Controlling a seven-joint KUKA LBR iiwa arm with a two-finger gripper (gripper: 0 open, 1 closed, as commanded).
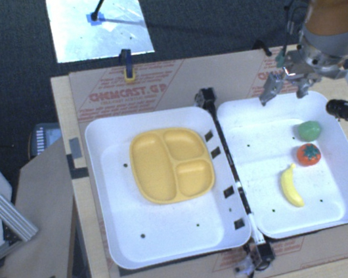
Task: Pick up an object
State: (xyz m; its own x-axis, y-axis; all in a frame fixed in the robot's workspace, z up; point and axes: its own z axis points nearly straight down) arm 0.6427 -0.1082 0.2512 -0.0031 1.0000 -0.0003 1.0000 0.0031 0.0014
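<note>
In the right bin (256, 154) lie three toy foods: a green round one (308, 130) near the right wall, a red tomato-like one (308, 154) just below it, and a yellow banana (291, 187) lower down. My gripper (285, 87) hangs above the bin's far edge, up and left of the green piece, with its two fingers spread apart and nothing between them.
The left bin (111, 179) bears a yellow divided plate (170, 165) at its middle. A black hinge strip (226, 159) separates the two bins. Brown cardboard (171, 82) lies under and behind them.
</note>
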